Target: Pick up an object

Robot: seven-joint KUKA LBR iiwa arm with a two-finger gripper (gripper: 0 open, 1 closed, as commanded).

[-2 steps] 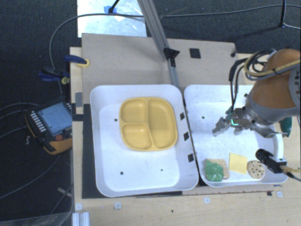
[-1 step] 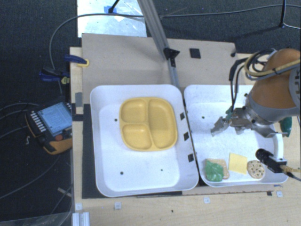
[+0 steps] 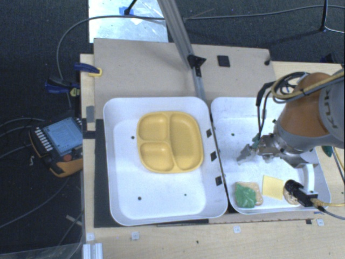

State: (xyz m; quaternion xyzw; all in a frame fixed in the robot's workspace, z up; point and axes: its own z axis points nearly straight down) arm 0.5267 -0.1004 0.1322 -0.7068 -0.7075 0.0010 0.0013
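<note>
The right bin [image 3: 229, 115] holds three small items along its front edge. A green leafy piece [image 3: 247, 195] lies on a tan cracker. Just right of it rests a yellow cheese slice [image 3: 273, 187], and a brown round piece [image 3: 291, 198] sits partly hidden under a black cable fitting. My gripper [image 3: 249, 152] hangs over the middle of this bin, behind the green piece and up-left of the cheese slice. Nothing shows in its grasp. The grey arm with its orange band [image 3: 304, 109] covers the bin's right part.
A yellow divided plate [image 3: 170, 141] lies in the left bin [image 3: 126, 198]. A slanted metal pole [image 3: 178, 26] crosses behind the bins. Blue clamps [image 3: 81, 69] and a handheld pendant [image 3: 59, 142] sit off the bench's left side.
</note>
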